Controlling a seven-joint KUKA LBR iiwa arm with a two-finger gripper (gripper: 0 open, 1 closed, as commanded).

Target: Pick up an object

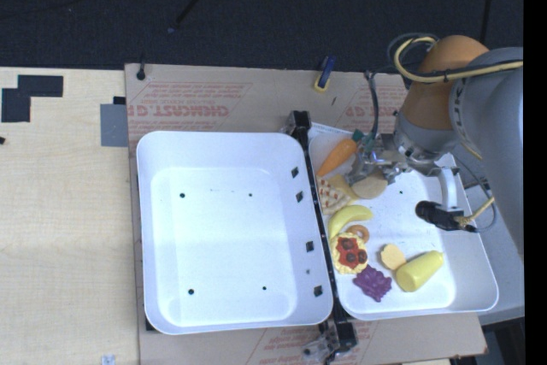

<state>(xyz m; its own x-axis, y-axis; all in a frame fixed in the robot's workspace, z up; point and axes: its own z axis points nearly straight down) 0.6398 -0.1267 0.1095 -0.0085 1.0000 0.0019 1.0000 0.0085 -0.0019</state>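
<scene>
The right bin (466, 291) holds several toy foods. An orange carrot (338, 156) lies at its far left, with a tan rounded piece (369, 185) just right of it. Nearer the front are a yellow banana (349, 219), a pizza slice (349, 253), purple grapes (373, 282), a small orange-yellow disc (392, 256) and a yellow lemon-like piece (419, 270). My gripper (373, 163) hangs low over the bin's far part, right above the tan piece and beside the carrot's tip. Nothing is seen lifted.
The left bin (158, 209) lies beside the right one, a black divider (314, 209) between them. A black part with cables (438, 214) sticks out from the arm over the right bin. A blue and yellow clip (324, 74) sits on the cardboard behind.
</scene>
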